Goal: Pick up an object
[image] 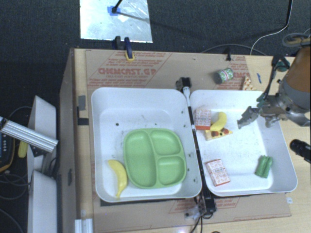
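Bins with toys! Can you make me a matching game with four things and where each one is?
Things:
1. green divided plate
2. green block
3. gripper
4. small can

Places:
A. on the bench behind the right bin
B. above the right bin, near its back right side
C. in the left bin, next to a yellow banana
D. in the right bin, near its front right corner

Pairs: 1-C, 2-D, 3-B, 4-A
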### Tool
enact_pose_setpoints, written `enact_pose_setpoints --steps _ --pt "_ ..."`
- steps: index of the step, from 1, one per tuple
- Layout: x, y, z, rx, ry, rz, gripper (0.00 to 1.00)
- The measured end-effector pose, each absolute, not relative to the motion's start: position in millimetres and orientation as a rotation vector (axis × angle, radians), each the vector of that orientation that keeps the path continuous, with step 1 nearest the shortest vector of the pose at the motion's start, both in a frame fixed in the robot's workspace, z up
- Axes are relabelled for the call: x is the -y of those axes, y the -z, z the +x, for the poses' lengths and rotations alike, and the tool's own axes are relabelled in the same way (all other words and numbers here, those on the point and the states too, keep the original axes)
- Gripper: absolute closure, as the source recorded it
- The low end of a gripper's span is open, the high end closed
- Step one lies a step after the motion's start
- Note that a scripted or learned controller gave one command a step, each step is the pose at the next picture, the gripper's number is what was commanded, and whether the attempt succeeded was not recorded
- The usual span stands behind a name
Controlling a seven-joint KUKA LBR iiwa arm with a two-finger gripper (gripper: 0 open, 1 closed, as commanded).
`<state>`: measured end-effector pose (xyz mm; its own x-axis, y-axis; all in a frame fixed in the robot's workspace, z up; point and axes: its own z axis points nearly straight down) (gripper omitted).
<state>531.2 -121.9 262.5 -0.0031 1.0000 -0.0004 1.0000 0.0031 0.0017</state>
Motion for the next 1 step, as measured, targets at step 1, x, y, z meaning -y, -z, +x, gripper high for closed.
enact_pose_setpoints --steps 1 --pt "113.1 -139.2 573.3 -2.226 0.001 2.219 0.0"
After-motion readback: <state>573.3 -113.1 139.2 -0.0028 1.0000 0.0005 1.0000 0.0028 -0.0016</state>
